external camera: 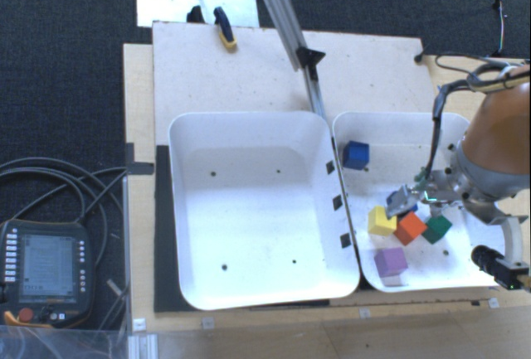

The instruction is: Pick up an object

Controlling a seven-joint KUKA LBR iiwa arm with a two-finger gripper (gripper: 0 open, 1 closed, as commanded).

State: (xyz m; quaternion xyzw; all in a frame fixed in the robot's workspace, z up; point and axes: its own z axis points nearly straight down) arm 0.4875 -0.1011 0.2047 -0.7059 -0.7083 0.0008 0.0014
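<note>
Bins on tan bench, dark carpet around; gripper jaw state unclear.

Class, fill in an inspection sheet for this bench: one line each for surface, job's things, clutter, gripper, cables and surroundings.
Surface: pale bench board bearing a left bin and a right bin, both white, side by side.
Job's things: in the right bin, a blue cube apart near the far wall; yellow block, orange block, green block and purple block clustered nearer.
Clutter: nothing seen in the bins beyond the blocks.
Gripper: gripper low over the cluster, just above the yellow and orange blocks; grasp cannot be told.
Cables: black cables looped on the floor at left.
Surroundings: pendant at lower left; dark carpet; metal pole slanting over the bench.
</note>
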